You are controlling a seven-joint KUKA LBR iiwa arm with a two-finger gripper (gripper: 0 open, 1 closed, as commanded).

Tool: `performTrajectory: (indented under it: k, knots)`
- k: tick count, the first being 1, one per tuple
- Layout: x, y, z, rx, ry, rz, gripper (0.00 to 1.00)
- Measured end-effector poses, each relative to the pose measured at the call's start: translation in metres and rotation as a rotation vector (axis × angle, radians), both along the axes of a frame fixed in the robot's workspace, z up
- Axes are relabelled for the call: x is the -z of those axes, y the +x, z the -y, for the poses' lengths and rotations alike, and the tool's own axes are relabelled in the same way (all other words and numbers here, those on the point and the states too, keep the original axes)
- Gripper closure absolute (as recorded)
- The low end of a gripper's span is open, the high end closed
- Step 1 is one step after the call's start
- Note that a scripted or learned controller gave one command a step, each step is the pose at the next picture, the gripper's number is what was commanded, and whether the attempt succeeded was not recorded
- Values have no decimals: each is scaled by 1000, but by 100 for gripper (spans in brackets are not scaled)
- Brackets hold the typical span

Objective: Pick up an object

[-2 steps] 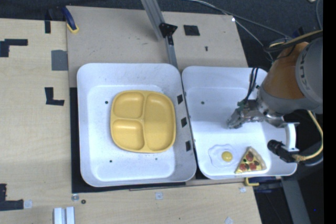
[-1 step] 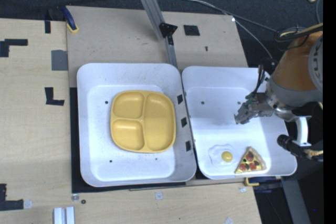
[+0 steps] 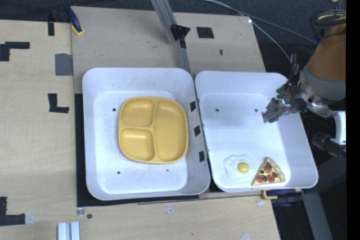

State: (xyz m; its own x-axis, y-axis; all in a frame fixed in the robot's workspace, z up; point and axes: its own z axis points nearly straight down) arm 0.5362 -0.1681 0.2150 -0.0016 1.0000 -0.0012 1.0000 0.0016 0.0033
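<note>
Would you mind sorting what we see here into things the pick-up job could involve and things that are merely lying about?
Part of the job:
- gripper, over the right bin
- fried egg toy
- pizza slice toy
- yellow divided plate in the left bin

Just lying about:
- cables
- blue-and-yellow clamp

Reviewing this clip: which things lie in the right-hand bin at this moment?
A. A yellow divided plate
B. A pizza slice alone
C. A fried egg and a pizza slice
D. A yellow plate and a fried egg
C: the fried egg and the pizza slice sit side by side near the front of the right bin, while the yellow divided plate lies in the left bin.
</note>
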Motion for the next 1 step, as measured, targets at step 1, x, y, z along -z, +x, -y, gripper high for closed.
performTrajectory:
  k: [1]
  knots:
    - [-52,1,0,0,0,0,100]
